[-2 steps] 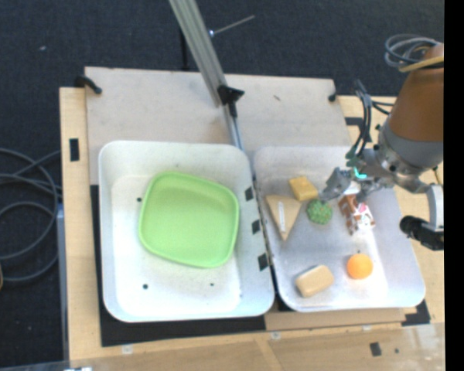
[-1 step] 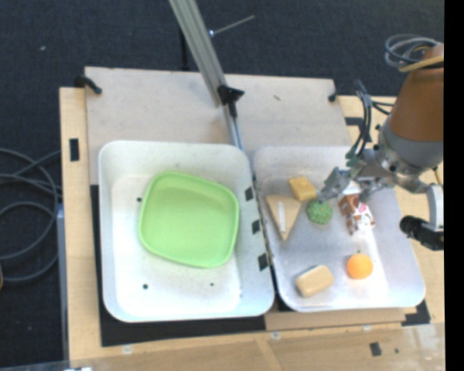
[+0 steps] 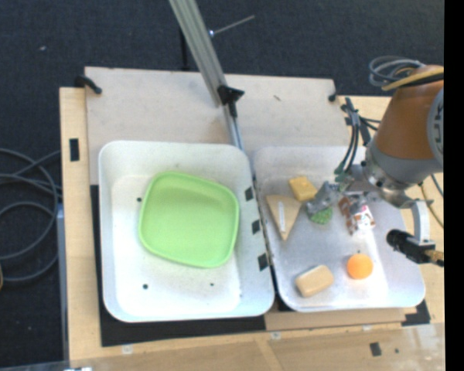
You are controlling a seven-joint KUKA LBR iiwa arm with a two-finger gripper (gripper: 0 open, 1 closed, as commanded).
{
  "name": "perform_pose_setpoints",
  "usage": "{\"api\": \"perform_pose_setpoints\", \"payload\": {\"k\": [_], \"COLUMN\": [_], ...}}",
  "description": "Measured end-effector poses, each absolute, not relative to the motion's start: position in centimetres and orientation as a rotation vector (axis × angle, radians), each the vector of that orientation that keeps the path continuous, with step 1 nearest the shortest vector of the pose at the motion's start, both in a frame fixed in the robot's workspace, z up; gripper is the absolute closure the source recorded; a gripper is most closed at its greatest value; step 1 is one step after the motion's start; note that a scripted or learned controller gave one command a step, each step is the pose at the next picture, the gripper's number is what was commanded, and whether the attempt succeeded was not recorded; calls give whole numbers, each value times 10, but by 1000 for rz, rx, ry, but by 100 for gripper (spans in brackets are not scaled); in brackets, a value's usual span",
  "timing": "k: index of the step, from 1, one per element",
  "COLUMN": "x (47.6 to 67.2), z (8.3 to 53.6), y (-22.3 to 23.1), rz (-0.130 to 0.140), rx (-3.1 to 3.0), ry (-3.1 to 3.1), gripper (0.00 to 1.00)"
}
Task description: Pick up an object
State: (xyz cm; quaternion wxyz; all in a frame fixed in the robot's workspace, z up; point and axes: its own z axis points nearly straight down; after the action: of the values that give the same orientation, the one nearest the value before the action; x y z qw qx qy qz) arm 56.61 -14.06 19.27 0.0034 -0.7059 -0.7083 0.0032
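Note:
In the right bin [image 3: 402, 288] lie several small objects. There is a yellow block [image 3: 301, 188], a cream wedge [image 3: 282, 213], a small green piece [image 3: 321, 216], a red-and-white item [image 3: 360, 217], an orange ball [image 3: 359, 266] and a tan block [image 3: 315, 280]. My gripper [image 3: 325, 198] reaches in from the right and hangs low over the middle of this bin. It is just above the green piece and right of the yellow block. I see nothing clearly held in it.
The left bin [image 3: 116, 176] holds a green square plate [image 3: 189, 219]. A slanted metal pole [image 3: 205, 49] comes down to the gap between the bins at the back. The arm's wrist and its cables [image 3: 398, 149] overhang the right bin's far right corner.

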Motion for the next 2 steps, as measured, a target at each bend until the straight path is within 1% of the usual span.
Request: {"api": "perform_pose_setpoints", "payload": {"k": [2], "x": [565], "z": [96], "y": [-135], "rz": [8], "rx": [-2215], "ry": [-2222], "gripper": [0]}}
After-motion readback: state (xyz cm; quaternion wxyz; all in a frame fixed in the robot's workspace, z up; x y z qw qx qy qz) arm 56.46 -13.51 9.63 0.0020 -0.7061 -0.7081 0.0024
